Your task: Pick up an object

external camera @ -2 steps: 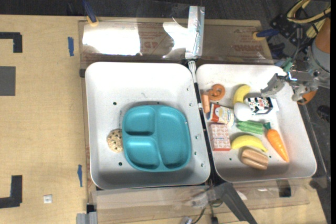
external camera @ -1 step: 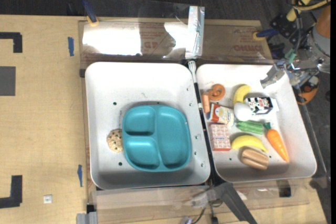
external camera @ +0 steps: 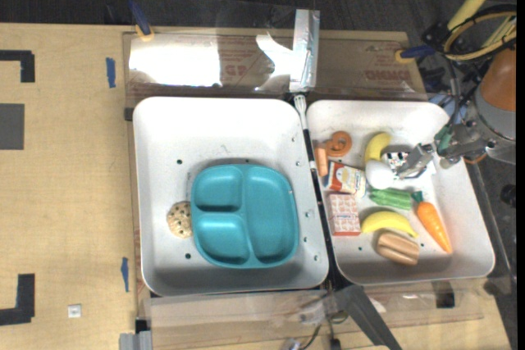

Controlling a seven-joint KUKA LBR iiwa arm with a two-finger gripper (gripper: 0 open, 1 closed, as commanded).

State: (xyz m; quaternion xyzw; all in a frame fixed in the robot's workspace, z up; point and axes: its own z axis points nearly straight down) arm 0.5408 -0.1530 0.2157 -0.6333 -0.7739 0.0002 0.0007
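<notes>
Nearest us in the right bin, a hot dog lies by the front wall, with a banana and a carrot just behind it. In the left bin, we see a teal divided plate with a cookie touching its left edge. Farther back, the claw hangs low over the right bin's middle beside a white object; we cannot tell how far it is open or whether it has hold of anything.

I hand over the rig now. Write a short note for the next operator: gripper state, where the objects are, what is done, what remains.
Gripper: low in the right bin, among the toy food; no object seen between its fingers.
Right bin: carrot, hot dog bun, two bananas, green vegetable, donut, small cartons.
Left bin: teal divided plate, cookie.
Done: nothing lifted.
Left: grasp one object and raise it.
</notes>
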